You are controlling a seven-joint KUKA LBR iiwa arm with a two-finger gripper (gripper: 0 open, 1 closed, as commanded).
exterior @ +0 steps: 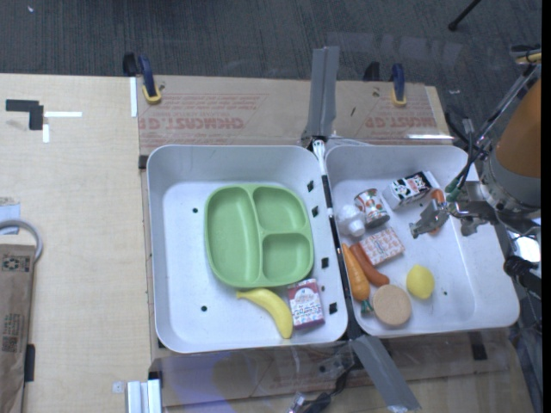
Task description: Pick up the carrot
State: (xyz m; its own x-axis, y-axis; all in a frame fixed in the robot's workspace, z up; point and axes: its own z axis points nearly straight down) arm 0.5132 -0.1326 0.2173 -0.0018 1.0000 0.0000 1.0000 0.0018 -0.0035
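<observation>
The carrot [355, 274] is an orange stick lying lengthwise at the left side of the right bin [482, 312], close to the divider between the bins. A red sausage-like piece [372, 270] lies against its right side. My gripper [430, 220] hangs over the middle of the right bin, up and to the right of the carrot and well apart from it. It is open with nothing between its fingers. The grey arm with its orange band [523, 144] comes in from the right edge.
Around the carrot lie a tan round disc [392, 305], a lemon [420, 282], a red-and-white box [380, 246], a small can [371, 206], a white lump [349, 222] and a black-and-white carton [413, 187]. The left bin [172, 256] holds a green divided plate [225, 231], a banana [270, 309] and a red box [305, 304].
</observation>
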